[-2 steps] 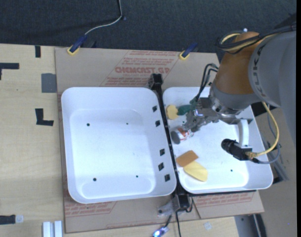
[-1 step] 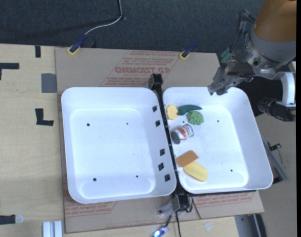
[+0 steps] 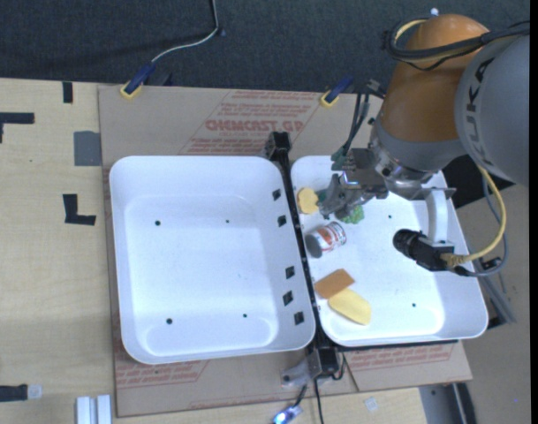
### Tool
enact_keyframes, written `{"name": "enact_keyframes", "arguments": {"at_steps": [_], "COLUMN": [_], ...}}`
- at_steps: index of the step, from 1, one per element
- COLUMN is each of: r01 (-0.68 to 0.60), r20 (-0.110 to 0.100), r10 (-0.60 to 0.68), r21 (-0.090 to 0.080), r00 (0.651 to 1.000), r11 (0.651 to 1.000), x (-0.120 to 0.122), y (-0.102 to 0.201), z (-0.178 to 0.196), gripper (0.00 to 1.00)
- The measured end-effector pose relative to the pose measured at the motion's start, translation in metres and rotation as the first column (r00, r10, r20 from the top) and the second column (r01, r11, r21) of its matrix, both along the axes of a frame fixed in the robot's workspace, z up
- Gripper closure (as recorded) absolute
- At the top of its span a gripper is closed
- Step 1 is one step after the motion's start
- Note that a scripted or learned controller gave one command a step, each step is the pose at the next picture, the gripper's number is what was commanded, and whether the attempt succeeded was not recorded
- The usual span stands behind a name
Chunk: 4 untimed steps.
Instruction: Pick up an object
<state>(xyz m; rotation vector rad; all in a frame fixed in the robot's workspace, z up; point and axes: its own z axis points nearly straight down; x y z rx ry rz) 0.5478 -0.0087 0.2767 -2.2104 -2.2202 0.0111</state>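
My gripper (image 3: 337, 203) hangs low over the back left part of the right bin (image 3: 401, 325), reaching in from the upper right. A green object (image 3: 354, 211) lies right under it, partly hidden by the fingers. Just left of the gripper sits a small yellow piece (image 3: 306, 201) against the bin's left wall. A small can (image 3: 326, 238) with a red and white label lies on its side just in front of the gripper. Nearer the front lie an orange slab (image 3: 333, 283) and a yellow wedge (image 3: 350, 306).
The left bin (image 3: 198, 325) stands beside the right one, with a row of black clips (image 3: 290, 272) along the shared wall. Both bins rest on a cardboard sheet (image 3: 242, 122). The arm's grey and orange body (image 3: 436, 78) looms over the right bin's back right.
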Motion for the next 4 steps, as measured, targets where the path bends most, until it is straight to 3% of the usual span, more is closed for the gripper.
{"name": "enact_keyframes", "arguments": {"at_steps": [1, 2, 3, 4], "r01": [-0.003, 0.000, 0.001, 0.001], "r20": [0.000, 0.032, 0.019, 0.021], "r10": [0.003, 0.000, -0.001, -0.001], "r21": [0.000, 0.001, -0.001, 0.000], "r00": [1.000, 0.999, 1.000, 1.000], "r11": [1.000, 1.000, 1.000, 1.000], "x": [-0.002, 0.079, 0.121, 0.120], "y": [0.075, 0.094, 0.102, 0.107], "z": [-0.080, 0.105, 0.176, 0.264], "gripper": [1.00, 1.00, 1.00, 1.00]}}
